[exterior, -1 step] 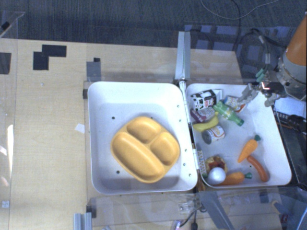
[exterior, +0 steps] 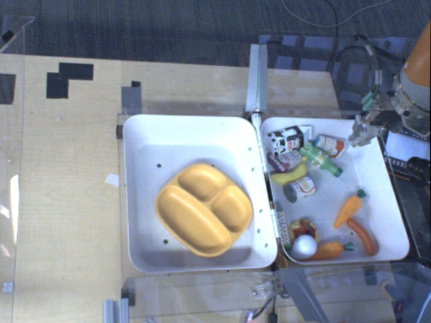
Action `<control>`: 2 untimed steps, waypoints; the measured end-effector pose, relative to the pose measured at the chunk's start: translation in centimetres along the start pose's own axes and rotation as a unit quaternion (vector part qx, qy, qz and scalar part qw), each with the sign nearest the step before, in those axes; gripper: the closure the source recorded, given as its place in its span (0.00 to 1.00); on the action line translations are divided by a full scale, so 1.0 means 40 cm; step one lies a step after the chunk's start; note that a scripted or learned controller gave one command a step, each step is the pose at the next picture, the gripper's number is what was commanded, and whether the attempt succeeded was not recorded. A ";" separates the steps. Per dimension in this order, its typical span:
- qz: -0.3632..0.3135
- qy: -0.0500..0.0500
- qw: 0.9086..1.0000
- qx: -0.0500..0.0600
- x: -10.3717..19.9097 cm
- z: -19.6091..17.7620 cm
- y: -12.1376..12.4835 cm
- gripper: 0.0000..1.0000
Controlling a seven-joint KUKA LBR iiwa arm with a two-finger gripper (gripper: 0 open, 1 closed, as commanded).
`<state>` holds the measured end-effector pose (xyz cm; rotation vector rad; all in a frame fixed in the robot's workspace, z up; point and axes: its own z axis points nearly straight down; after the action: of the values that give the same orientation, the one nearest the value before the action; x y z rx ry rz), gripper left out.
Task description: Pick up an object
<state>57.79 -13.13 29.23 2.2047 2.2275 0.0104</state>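
The right bin point(exterior: 390, 180) holds several small toy foods. A green bottle point(exterior: 321, 160) lies near its back, beside a banana point(exterior: 289, 175), a small can point(exterior: 300, 188) and a black-and-white carton point(exterior: 285, 140). A carrot point(exterior: 349, 209) and a red sausage point(exterior: 361, 237) lie toward the front right, with a white ball point(exterior: 304, 245) at the front. My gripper point(exterior: 359, 132) hangs over the bin's back right corner, just right of a small red-labelled packet point(exterior: 330, 144). Nothing shows between its fingers.
The left bin point(exterior: 141, 180) holds a yellow three-compartment tray point(exterior: 204, 208). A metal divider post point(exterior: 254, 79) stands between the bins at the back. Cables point(exterior: 350, 59) loop behind the right bin. Wooden bench lies to the left.
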 end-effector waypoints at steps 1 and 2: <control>0.000 0.000 1.000 0.000 0.000 0.000 0.000 0.00; -0.002 0.000 1.000 -0.003 0.003 -0.029 0.005 1.00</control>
<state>57.98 -13.00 30.40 2.1966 2.2297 0.0173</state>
